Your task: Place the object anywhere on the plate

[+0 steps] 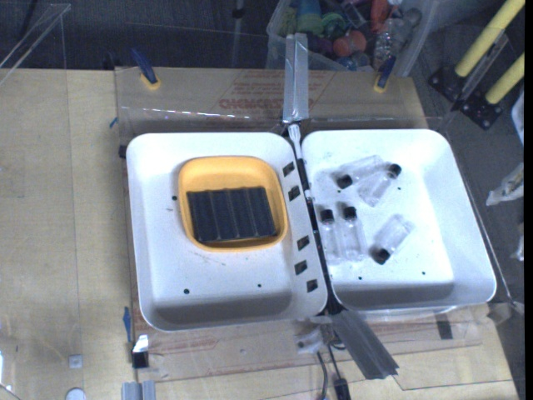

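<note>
**A:** What's on my feed, nearest first?

**B:** I see the left bin [158, 302] and the right bin [466, 282] side by side on the bench [58, 223], their inner edges touching along a strip with dark tabs; in the right bin, a clear bottle with a black cap [390, 239] lies tilted toward the near right part of the floor; just left of it, two more capped bottles [340, 230] lie together against the inner edge; farther back, a pair of clear bottles [366, 177] rests near the far edge.

**A:** And the plate?

**B:** The yellow plate [229, 172] sits mid-floor in the left bin, with a dark ribbed block [231, 214] lying flat on it.

**A:** The gripper?

**B:** I can't report its state from here; past the bins' far edge stands a clear tub of colourful toys [350, 11].
</note>
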Motion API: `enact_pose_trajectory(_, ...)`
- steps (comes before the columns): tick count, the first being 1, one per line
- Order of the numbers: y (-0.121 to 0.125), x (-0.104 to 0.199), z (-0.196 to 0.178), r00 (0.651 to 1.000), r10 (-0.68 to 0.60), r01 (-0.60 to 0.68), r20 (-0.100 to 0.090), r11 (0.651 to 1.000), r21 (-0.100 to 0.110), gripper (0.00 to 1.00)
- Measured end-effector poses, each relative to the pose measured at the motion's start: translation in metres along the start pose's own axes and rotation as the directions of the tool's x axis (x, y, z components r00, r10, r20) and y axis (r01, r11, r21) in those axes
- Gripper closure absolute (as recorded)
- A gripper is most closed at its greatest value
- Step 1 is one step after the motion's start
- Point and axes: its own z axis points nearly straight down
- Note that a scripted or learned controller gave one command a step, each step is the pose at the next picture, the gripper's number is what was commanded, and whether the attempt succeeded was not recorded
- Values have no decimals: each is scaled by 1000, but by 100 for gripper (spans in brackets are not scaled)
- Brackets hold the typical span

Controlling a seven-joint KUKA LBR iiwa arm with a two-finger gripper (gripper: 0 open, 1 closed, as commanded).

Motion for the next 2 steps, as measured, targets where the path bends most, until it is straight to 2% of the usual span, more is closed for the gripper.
enact_pose_trajectory(1, -4, -10, 40, 937, -350, 350, -1, 937, -2, 0)
enact_pose_trajectory(2, -5, -8, -97, 885, -465, 465, 1, 885, 0, 0)
